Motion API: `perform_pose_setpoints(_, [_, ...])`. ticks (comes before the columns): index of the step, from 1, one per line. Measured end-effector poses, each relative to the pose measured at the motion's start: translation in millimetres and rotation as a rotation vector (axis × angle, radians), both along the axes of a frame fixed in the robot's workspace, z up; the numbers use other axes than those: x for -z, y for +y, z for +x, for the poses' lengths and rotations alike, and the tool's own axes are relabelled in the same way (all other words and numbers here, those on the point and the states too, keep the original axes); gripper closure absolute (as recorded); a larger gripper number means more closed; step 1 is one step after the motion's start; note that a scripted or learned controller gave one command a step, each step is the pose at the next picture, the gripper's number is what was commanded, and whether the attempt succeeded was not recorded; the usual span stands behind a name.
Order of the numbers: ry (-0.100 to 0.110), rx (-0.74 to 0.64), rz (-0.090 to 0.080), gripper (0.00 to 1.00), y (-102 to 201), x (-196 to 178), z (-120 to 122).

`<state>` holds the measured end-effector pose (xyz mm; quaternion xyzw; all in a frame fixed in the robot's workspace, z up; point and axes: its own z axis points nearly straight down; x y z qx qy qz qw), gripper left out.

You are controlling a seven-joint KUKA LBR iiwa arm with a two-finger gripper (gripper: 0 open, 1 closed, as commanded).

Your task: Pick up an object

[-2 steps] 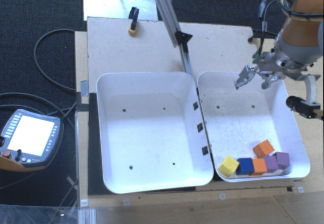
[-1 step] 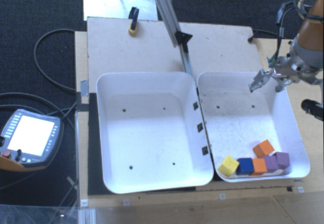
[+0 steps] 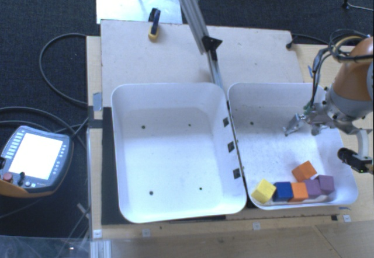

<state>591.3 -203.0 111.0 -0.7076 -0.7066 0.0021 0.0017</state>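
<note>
Coloured blocks [image 3: 295, 185] huddle at the right bin's [image 3: 257, 134] five o'clock corner.
Gripper [image 3: 301, 124] hovers at twelve o'clock, fingers apart; best target: the separate yellow block [image 3: 263, 191].

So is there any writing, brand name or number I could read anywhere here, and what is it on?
None can be read.
Grey handheld control pad with the bright screen: screen washed out to white, button markings too small.
Small black tags along the white plastic bins' shared rim: too small to tell.
Coloured foam blocks: plain faces.

Grey arm [image 3: 350, 105], orange band, black cables
</note>
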Motion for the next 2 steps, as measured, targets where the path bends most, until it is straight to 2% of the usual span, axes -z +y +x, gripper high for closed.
perform_pose_setpoints(1, [-0.008,-0.003,0.0,0.0,2,-4,3])
perform_pose_setpoints(2, [-0.004,0.0,0.0,0.0,7,-33,-78])
